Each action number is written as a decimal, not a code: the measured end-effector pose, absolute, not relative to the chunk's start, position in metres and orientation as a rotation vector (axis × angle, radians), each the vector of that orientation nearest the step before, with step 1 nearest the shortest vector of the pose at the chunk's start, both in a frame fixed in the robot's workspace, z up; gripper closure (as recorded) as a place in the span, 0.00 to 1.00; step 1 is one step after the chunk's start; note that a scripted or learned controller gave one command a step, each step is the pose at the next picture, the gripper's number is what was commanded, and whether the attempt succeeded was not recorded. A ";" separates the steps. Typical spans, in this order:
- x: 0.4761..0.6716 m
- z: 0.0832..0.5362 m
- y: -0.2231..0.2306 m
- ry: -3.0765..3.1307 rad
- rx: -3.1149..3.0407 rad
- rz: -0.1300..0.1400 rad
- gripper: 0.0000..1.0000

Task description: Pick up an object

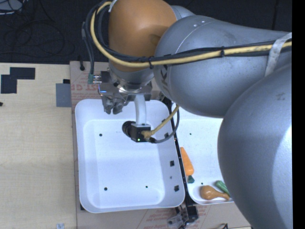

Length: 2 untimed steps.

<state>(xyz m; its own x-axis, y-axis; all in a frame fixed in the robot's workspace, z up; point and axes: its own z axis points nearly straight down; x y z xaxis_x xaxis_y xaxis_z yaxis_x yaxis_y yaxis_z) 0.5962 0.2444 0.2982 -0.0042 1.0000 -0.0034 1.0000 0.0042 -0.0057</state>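
Note:
My gripper [115,108] hangs over the far left part of the left white bin [90,175], under the orange band of the arm. Nothing shows in it. Just to its right a pale shaft runs down to a black part with a small green light [137,130], low over the bin floor, with a yellow cable looping off it. The objects lie in the right bin [202,130]: an orange carrot-like piece [187,162] against the left wall, a tan pear-shaped object [210,192] and a green object [222,186] at the front. The arm hides most of that bin.
A black divider [177,156] runs between the two bins. Cardboard [81,80] lies under and behind the bins. The wooden bench [33,151] extends to the left with dark marker patches [62,94]. The big grey arm covers the right side.

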 end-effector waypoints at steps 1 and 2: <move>0.539 0.180 0.242 -2.213 -2.216 0.031 1.00; 0.611 0.235 0.243 -2.223 -2.225 -0.006 1.00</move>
<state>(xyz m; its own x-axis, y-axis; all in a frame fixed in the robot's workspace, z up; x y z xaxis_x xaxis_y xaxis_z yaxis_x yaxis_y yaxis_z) 0.6115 0.2433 0.2350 0.0006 1.0000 0.0001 1.0000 -0.0006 0.0053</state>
